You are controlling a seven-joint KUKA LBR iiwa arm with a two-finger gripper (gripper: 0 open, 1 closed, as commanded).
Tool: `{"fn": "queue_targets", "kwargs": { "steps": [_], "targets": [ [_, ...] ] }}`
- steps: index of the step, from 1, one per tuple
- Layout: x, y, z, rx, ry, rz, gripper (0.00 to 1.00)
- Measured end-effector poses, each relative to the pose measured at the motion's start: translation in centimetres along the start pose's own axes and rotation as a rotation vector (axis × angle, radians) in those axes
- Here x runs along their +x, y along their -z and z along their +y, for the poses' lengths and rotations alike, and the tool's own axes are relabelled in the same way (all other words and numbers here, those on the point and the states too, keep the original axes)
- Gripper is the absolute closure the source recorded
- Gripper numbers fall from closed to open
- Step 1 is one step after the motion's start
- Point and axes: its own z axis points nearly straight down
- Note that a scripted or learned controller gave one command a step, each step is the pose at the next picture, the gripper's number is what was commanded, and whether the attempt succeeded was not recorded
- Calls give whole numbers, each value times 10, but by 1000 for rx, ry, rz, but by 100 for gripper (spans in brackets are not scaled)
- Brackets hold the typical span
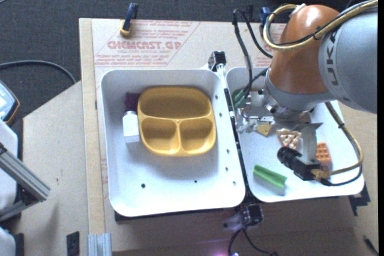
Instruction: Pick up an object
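I'm hanging over the right bin (354, 186) here at the right of the frame, my orange-banded wrist blocking most of what's under me. My gripper (255, 120) sits low near the bin's left wall, middle right of the picture, and honestly I can't tell how my jaws stand; my own bulk hides them. Nothing visibly rides between them.

Candidates around me: a green block (269, 177) lying toward the lower part of this bin, a tan waffle-like piece (290, 139) just right of centre, an orange piece (323, 154) beyond it, and a small yellowish bit (264, 128) right by my tool. Something green (240, 96) peeks out near the wall above.

Over in the left bin (114, 189), the yellow divided tray (176, 120) fills the middle, with a small white bottle (131, 126) touching its left edge and a dark purple thing (132, 99) just above that.

The risks, as I judge them: I'm crowded against the dividing wall, so a descent could clip the rim or pinch the wall instead of an object. The small pieces lie close together; closing might nudge one aside or catch two. And the cables draped beside me could snag if I swing.
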Motion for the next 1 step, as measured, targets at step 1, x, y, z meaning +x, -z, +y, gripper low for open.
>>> {"fn": "queue_targets", "kwargs": {
  "steps": [1],
  "targets": [
    [12, -2, -5, -1, -3, -1, 100]
  ]
}}
